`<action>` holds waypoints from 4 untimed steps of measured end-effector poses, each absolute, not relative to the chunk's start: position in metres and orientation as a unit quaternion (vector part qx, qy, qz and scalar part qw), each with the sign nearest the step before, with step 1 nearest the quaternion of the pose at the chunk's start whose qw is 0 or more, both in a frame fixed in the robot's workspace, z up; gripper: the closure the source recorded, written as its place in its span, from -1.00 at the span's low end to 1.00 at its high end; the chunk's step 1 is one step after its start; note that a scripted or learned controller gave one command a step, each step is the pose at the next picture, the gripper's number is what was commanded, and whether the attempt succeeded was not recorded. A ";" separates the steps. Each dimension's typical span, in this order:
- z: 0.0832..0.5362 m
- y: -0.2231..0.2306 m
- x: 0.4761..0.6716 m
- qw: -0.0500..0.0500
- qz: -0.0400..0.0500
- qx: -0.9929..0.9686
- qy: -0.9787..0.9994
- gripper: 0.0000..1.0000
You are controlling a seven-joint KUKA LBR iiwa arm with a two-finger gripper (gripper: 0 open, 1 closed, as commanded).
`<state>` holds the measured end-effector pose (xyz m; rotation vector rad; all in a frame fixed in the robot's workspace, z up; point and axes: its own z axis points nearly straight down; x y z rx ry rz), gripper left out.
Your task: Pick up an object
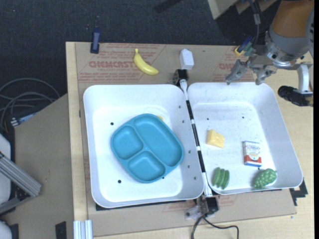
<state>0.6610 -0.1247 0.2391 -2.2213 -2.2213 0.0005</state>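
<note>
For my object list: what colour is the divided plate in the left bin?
The divided plate is light blue; the camera view shows it clearly.

Gripper [247,74] parked over my right bin's [284,133] far edge
Fingers spread, nothing in them; cheese wedge [216,138] sits mid-bin.

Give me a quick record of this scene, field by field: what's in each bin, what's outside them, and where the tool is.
left bin: blue divided plate, something yellow peeking out behind its far edge
right bin: cheese wedge, small carton, green pepper, green grapes
outside bins: banana on the board behind the left bin
tool: open, above the far rim of the right bin, holding nothing
task state: no object picked yet
</note>
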 end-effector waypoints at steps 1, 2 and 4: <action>0.121 -0.185 0.589 0.001 0.001 -0.708 -0.707 -1.00; 0.089 -0.189 0.510 0.001 0.001 -0.708 -0.707 -1.00; 0.185 -0.088 0.529 0.000 -0.001 -0.706 -0.708 1.00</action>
